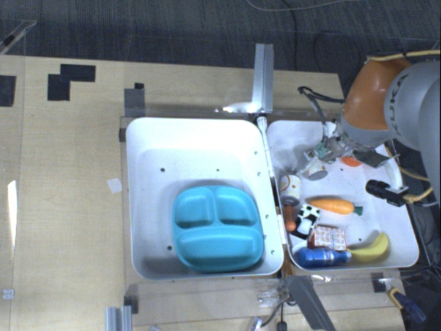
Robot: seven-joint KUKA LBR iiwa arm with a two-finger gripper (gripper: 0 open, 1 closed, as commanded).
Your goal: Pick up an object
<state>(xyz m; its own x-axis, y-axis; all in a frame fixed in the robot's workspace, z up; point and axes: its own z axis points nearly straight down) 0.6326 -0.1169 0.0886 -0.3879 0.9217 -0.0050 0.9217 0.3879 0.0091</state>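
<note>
The pincer [324, 152] hangs low over the upper part of the right bin [410, 254], with nothing visibly between its fingers; whether they are spread or closed I cannot tell. The candidates lie below it in the same bin — a carrot [333, 206], a banana [370, 249], a blue bottle [319, 257], a small printed box [327, 238] and a black-and-white toy [307, 218], crowded toward the lower left corner. The carrot looks the best pick: probably light, stiff plastic, smooth and likely to roll, so take it across the thick middle. The left bin [145, 185] holds a blue tray [217, 227] — broad and awkward to pinch.
</note>
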